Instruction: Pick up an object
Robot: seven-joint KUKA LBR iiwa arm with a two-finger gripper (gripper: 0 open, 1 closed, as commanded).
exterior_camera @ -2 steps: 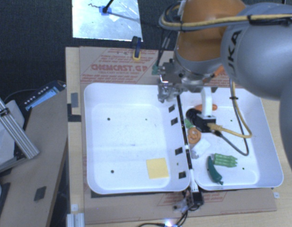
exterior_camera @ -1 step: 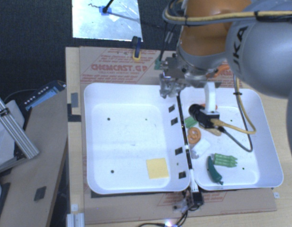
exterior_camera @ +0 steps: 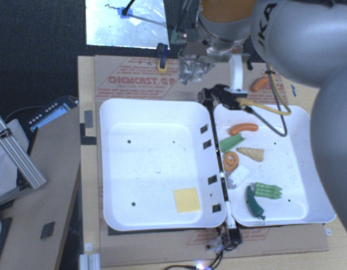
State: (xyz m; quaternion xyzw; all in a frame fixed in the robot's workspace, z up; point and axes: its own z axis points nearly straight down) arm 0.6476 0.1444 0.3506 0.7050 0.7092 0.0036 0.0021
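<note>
Looming closest to the lens, the grey arm [exterior_camera: 308, 32] crosses the upper right of the camera view, its orange band sitting above the wrist. Its bulk already hides part of the right bin's far corner, so anything lying there is hard to judge. Beneath it the surface [exterior_camera: 139, 75] carries a printed cardboard sheet and the two bins.

Next in size, the left bin [exterior_camera: 122, 151] holds just a flat yellow square [exterior_camera: 186, 199] near its front right corner. That piece lies flush on the floor and would probably slip out of a pinch. The right bin [exterior_camera: 297, 151] holds the likelier picks, clustered near the shared wall: an orange sausage [exterior_camera: 243, 129], a green pod [exterior_camera: 231, 142], a tan wedge [exterior_camera: 251, 152], an orange pretzel [exterior_camera: 230, 161], a white piece [exterior_camera: 238, 177], a green bunch [exterior_camera: 267, 190] and a dark green pepper [exterior_camera: 253, 202]. Several touch or nearly touch, so a descent there may nudge neighbours or catch two at once.

A yellow cable [exterior_camera: 269, 110] and a dark one loop over that bin's far edge; either could snag during a reach.

Smallest, the gripper [exterior_camera: 191, 70] hangs over the cardboard behind the left bin, well apart from every object, nothing held; whether it is wide or narrow I cannot tell. A straight drop from there would meet only cardboard.
</note>
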